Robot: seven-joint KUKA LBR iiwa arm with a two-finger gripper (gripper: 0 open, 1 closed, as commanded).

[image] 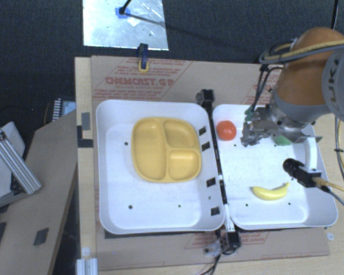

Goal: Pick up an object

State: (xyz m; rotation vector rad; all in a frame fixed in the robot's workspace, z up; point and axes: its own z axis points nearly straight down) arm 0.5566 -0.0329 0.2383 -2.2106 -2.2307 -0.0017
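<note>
Grey two-finger gripper (251, 135), finger state impossible to tell, hangs in the right white bin (324, 213) beside a round orange-red ball (226, 130), seemingly its target.

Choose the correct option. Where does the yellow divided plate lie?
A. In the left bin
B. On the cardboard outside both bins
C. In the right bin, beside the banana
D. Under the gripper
A: the yellow divided plate sits inside the left bin, while the banana lies in the right bin.
</note>
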